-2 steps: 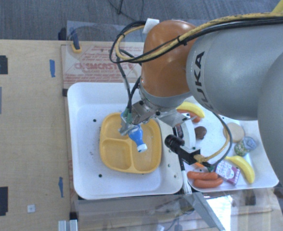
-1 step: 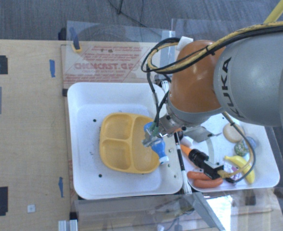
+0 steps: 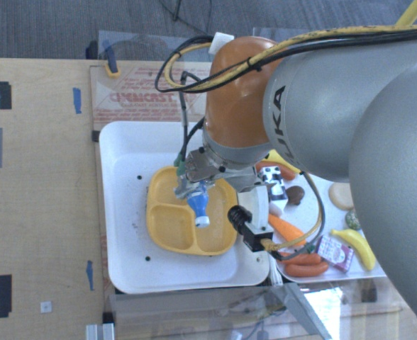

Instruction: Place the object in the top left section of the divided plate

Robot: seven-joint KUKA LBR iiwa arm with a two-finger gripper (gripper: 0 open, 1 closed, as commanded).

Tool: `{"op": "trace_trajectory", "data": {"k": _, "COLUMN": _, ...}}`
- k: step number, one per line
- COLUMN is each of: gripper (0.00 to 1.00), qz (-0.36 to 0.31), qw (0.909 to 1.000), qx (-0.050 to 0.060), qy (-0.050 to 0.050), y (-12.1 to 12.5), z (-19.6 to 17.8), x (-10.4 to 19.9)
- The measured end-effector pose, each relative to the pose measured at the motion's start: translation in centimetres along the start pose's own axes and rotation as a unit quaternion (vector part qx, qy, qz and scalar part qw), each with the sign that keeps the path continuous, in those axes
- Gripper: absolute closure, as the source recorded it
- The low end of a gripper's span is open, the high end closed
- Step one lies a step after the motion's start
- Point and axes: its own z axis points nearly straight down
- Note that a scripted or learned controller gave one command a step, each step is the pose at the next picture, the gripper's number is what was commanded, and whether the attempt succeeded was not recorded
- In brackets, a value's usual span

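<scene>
The big grey and orange arm [image 3: 279, 119] reached in from the right side of the frame and hung over the left white bin [image 3: 123, 190]. In that bin, near the middle of the frame, lay the yellow divided plate [image 3: 169, 225]. The gripper [image 3: 194, 186] was right above the plate. A small blue and white bottle [image 3: 199, 210] hung down from it, pinched between its fingers, so the gripper was closed on the bottle. The bottle's white end pointed down toward the plate's middle wall.

The right bin [image 3: 336, 275] held toy food: a carrot [image 3: 288, 227], a banana [image 3: 357, 245], a red sausage [image 3: 306, 263], a brown ball [image 3: 294, 195] and a pink packet [image 3: 334, 253].

It looked like the carrying step was in hand. The bottle was over the plate but not yet put down. It seemed to hang over the right half of the plate, close to the middle.

Next, the arm would likely need to slide toward the upper left part of the plate. Then it would need to go lower and let go. The bottle is long and round, so it could roll or tip over a wall into the wrong part.
</scene>
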Motion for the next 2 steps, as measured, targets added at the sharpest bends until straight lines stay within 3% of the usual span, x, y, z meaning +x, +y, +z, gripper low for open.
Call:
{"op": "trace_trajectory", "data": {"k": 1, "gripper": 1.0, "qz": 0.024, "qw": 0.9997, "qx": 0.001, "qy": 0.0, "y": 0.4, "z": 1.8, "x": -8.9}}
{"op": "trace_trajectory", "data": {"k": 2, "gripper": 1.0, "qz": -0.065, "qw": 0.9979, "qx": 0.002, "qy": 0.001, "y": -2.8, "z": 1.3, "x": -7.3}}
